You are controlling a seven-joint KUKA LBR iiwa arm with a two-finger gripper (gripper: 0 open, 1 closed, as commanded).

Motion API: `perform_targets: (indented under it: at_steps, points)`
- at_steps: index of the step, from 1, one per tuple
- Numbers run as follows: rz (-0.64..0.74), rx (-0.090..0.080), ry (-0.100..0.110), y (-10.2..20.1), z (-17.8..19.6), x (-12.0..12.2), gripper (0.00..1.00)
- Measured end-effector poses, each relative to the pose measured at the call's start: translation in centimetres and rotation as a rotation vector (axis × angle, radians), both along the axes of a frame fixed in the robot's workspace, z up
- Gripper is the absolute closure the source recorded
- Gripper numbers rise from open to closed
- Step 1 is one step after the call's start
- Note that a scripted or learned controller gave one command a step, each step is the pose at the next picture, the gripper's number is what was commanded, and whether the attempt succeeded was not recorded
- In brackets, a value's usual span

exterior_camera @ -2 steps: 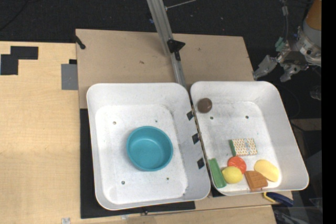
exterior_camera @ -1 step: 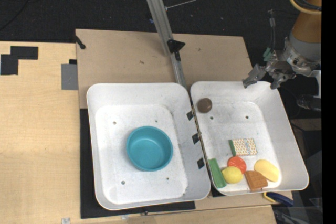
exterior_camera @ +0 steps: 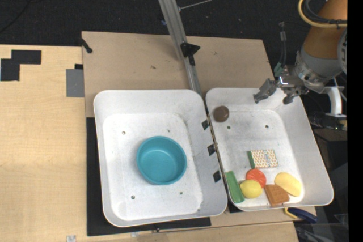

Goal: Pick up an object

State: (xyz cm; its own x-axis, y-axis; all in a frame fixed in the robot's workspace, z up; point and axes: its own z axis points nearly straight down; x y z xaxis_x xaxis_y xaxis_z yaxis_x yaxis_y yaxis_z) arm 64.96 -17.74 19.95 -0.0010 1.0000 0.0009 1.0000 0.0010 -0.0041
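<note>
My gripper point(exterior_camera: 276, 93) hangs above the far edge of the right bin point(exterior_camera: 295, 116), its two fingers spread open with nothing between them. A small brown ball point(exterior_camera: 220, 114) lies in the far left corner of that bin, to the gripper's left. Near the bin's front lie a patterned square pad point(exterior_camera: 264, 158), a red ball point(exterior_camera: 256, 175), a yellow ball point(exterior_camera: 250, 189), a yellow oval piece point(exterior_camera: 288, 182), a brown block point(exterior_camera: 276, 195) and a green stick point(exterior_camera: 234, 186). All of these sit well below and in front of the gripper.
The left bin point(exterior_camera: 113, 116) holds a teal bowl point(exterior_camera: 161, 160). A slanted metal rail point(exterior_camera: 173, 14) rises behind the bins and ends near their shared far corner. Black clips point(exterior_camera: 210, 149) line the seam between the bins.
</note>
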Motion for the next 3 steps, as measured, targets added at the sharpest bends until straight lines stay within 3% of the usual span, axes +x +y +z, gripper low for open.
perform_targets:
  at_steps: [1,2,3]
  points:
    - [0.000,0.000,0.000,0.0,-4.3,-0.2,0.00]
    - [0.000,-0.002,-0.004,0.0,-3.0,-0.1,1.00]
    - [-0.001,-0.002,-0.007,-0.4,1.6,0.8,1.00]
